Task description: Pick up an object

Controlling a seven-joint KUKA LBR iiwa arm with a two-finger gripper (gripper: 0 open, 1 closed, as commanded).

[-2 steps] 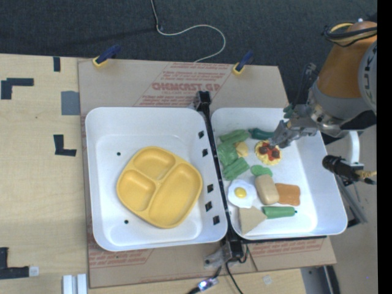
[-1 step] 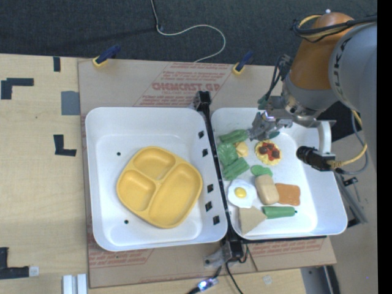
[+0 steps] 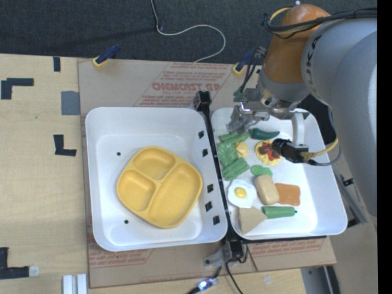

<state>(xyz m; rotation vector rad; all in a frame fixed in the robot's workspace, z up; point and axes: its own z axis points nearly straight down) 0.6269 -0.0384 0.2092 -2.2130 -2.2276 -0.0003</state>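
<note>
My gripper (image 3: 241, 119) hangs over the back left part of the right bin (image 3: 327, 225), just above a pile of toy food. Under and in front of it lie green pea pods (image 3: 229, 155) and a dark green piece (image 3: 264, 133). To its right lies a small pizza-like piece (image 3: 267, 152) with red dots. Nearer the front are a fried egg (image 3: 241, 193), a tan bun (image 3: 266, 189), an orange slab (image 3: 288, 194), a green pod (image 3: 278, 211) and a pale wedge (image 3: 250, 220).
The left bin (image 3: 104, 133) holds a yellow divided plate (image 3: 159, 185). A black divider with clips (image 3: 208, 158) runs between the bins. The arm's grey body and orange band (image 3: 294, 41) loom over the right bin's back right. A white cable (image 3: 184, 26) lies behind.
</note>
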